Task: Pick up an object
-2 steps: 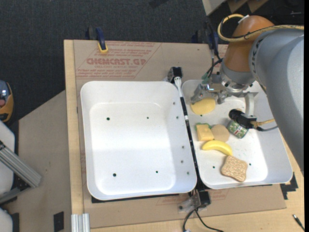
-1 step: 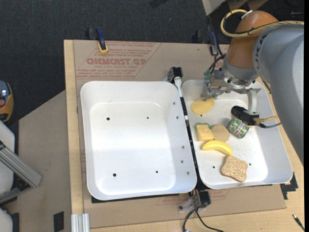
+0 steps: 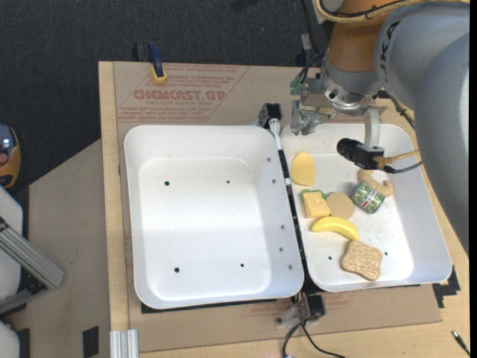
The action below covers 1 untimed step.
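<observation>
Closest to the gripper (image 3: 304,127), just nearer the camera than it, a pale yellow egg-shaped piece (image 3: 302,168) lies smooth and rounded on the floor of the right bin (image 3: 406,222), close to the ridge (image 3: 287,192) where the two bins meet. The gripper hangs over that bin's far corner on the ridge side, apart from the piece, with nothing seen in its hold; whether it is spread or pressed together cannot be told. Farther toward the camera sits a yellow block with a green edge (image 3: 316,203), touching a flat tan disc (image 3: 339,203) on the side away from the ridge. A curved, glossy banana (image 3: 335,227) lies just beyond those two, and a rough, speckled slice of toast (image 3: 362,259) lies farthest from the gripper, near the bin's front rim. Away from the ridge, a small green-and-white can (image 3: 367,197) lies tilted against a tan lump (image 3: 373,179). That makes seven things, one of each kind, bunched in the middle of the bin. Open white floor runs along the bin's far wall beside the gripper and along its outer side past the can. Across the ridge, the left bin (image 3: 201,222) shows a broad smooth white floor marked by four dark dots. Both bins rest on a brown cardboard sheet (image 3: 186,88) with red lettering, and one blue-and-yellow clamp (image 3: 156,62) grips its far edge.
</observation>
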Motion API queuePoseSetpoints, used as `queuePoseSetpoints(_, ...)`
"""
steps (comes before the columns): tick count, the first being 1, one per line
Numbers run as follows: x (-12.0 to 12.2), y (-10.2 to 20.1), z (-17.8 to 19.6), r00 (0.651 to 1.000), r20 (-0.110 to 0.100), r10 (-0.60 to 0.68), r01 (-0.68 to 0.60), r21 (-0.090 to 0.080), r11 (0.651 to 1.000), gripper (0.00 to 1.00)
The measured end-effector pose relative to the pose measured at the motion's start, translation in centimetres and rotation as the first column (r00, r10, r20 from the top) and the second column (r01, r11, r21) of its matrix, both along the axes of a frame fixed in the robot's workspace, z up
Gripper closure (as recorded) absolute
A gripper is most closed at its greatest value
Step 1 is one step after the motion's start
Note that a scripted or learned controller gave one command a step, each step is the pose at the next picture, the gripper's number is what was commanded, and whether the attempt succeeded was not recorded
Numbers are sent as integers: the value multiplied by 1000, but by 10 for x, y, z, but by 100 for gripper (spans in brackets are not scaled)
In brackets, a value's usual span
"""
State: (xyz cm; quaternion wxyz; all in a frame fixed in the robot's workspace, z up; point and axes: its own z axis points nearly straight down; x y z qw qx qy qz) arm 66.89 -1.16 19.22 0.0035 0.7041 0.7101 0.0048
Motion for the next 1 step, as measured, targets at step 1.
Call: queuePoseSetpoints(1,-1,116,96,1000,3,5,-5,4,1000,100)
